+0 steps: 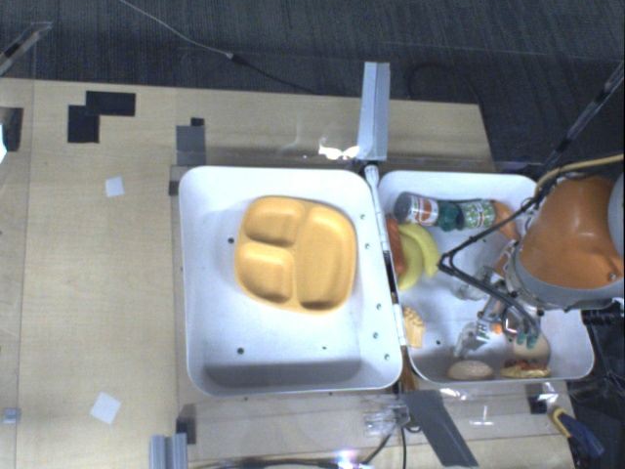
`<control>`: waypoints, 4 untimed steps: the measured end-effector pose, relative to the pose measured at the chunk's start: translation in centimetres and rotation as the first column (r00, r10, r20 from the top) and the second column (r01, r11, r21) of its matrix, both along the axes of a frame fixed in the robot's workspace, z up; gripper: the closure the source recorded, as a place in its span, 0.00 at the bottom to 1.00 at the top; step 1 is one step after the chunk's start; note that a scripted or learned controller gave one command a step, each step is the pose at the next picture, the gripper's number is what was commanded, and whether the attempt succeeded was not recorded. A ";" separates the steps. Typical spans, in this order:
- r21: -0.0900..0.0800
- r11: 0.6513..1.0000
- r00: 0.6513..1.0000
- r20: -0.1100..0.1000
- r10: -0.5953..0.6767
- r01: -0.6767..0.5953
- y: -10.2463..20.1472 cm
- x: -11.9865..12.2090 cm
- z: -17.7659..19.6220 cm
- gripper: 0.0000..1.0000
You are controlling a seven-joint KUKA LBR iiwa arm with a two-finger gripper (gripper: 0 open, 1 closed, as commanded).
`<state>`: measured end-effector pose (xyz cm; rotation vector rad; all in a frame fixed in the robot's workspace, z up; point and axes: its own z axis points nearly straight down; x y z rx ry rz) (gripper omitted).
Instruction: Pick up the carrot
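Hovering pincer (493, 332) low in right bin (576, 360), fingers' spread unclear

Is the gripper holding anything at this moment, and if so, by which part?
It cannot be told. The gripper hangs low in the right bin, near some small items, but the view is too unclear to show anything in its grasp.

A robotics laboratory is indicated by a plywood bench (88, 291) fitted with two white bins (210, 350), aluminium brackets (374, 110) at the far edge, black marker patches (98, 115) at the far-left corner, and cables (195, 42) routed across dark carpet.
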<state>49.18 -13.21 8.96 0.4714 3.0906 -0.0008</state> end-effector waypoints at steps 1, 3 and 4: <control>0.002 0.996 0.996 -0.001 -0.084 0.084 -4.0 -0.1 0.0 0.00; 0.000 0.991 0.991 -0.004 -0.135 0.135 -5.3 -0.3 4.4 0.00; 0.004 0.980 0.980 0.005 -0.200 0.200 -2.8 3.9 0.0 0.00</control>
